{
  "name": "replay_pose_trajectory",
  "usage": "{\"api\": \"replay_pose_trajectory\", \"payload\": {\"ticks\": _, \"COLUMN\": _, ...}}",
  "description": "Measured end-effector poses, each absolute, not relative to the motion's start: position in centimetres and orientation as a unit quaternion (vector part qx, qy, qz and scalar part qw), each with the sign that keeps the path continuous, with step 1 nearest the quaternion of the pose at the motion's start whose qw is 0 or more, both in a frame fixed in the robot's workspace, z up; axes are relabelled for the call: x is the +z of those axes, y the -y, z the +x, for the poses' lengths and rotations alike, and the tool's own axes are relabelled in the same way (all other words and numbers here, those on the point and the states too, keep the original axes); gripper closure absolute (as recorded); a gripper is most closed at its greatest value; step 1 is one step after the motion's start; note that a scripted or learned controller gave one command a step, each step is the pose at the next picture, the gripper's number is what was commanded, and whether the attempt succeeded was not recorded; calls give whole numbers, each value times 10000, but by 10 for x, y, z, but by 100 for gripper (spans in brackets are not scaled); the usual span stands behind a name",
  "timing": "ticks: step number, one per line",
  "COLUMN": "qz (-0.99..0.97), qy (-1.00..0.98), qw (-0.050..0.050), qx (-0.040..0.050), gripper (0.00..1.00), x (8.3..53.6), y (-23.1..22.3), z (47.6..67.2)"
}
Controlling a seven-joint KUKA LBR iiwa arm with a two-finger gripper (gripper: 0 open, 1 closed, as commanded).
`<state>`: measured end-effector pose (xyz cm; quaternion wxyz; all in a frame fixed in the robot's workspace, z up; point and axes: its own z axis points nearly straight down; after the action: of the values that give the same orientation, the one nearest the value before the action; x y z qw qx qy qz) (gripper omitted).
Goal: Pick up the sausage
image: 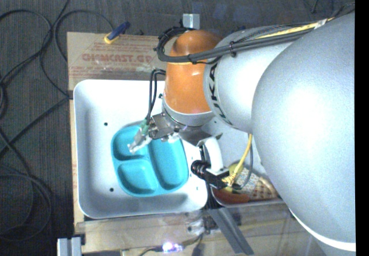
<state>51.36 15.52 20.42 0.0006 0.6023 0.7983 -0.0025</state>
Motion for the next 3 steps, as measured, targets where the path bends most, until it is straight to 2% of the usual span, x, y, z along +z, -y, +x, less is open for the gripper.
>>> {"api": "replay_pose_trajectory", "payload": {"ticks": 1, "qz": 5812, "qy": -8138, "qw": -17, "qx": -31, "gripper": 0, "x": 142, "y": -187, "z": 490}}
{"api": "replay_pose_trajectory", "payload": {"ticks": 2, "qz": 5753, "qy": -8179, "qw": -7, "qx": -26, "gripper": 0, "x": 156, "y": -113, "z": 493}}
{"api": "replay_pose_trajectory", "payload": {"ticks": 3, "qz": 5346, "qy": -8451, "qw": 42, "qx": 43, "gripper": 0, "x": 107, "y": -109, "z": 524}}
